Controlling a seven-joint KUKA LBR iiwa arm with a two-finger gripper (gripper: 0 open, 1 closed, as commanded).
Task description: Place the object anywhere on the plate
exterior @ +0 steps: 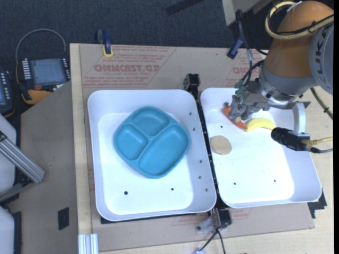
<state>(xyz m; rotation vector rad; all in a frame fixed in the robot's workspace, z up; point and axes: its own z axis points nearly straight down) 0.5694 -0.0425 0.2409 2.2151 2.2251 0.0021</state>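
A blue plate [152,141] with three compartments lies in the left white bin [106,194]. In the right bin [275,189], near its far left corner, a small orange carrot-like object [241,124] lies next to a yellow banana [260,124]. My gripper [237,110] is down in the right bin directly over the orange object, which it partly hides. A tan round disc [221,144] rests a little nearer, apart from the gripper.
The grey arm with its orange band [294,41] reaches in from the upper right over the right bin's far side. A black cylinder with a cable [288,137] hangs beside the banana. The ridge between the bins [205,142] separates plate and objects.
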